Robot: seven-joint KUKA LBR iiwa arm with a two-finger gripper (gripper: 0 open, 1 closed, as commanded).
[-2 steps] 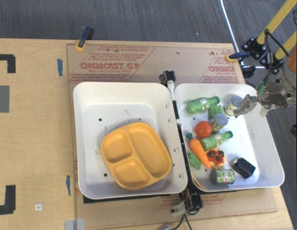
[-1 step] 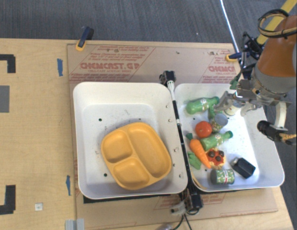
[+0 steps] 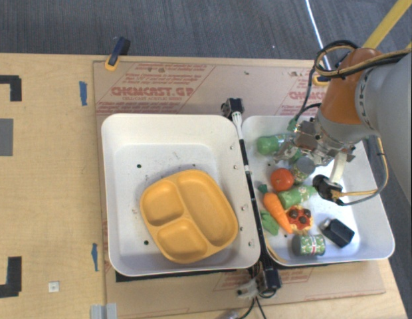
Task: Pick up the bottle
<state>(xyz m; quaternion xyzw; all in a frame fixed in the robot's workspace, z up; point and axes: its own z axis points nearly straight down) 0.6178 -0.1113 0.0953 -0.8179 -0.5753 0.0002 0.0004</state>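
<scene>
Green bottle [image 3: 270, 144] lies on its side in the right bin [image 3: 382, 241]; whether the fingers [image 3: 300, 157] are open, I cannot tell.

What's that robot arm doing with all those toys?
The grey arm reaches into the right bin, and its gripper is down among the toys near a green bottle at the bin's far end. A tomato, a carrot and a small can lie closer to us. The left bin holds a yellow divided plate. Nothing looks lifted yet.
</scene>
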